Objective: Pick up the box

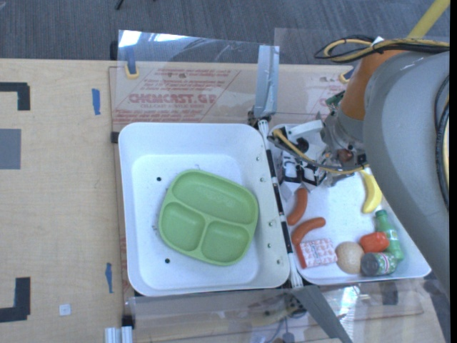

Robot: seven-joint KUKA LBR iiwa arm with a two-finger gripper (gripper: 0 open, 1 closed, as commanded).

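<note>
White bins (136, 213) on pale wooden bench (50, 191)

We see a matt green plastic tray (208, 218), smooth white plastic bins (136, 191), a pale wooden bench (57, 191), and the printed cardboard-looking box (316, 251).

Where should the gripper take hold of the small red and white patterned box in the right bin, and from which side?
Probably from above, across the two free edges of the small red and white patterned box. It lies flat near the bin's front, with an orange sausage close behind and a beige round potato touching its right side.
</note>
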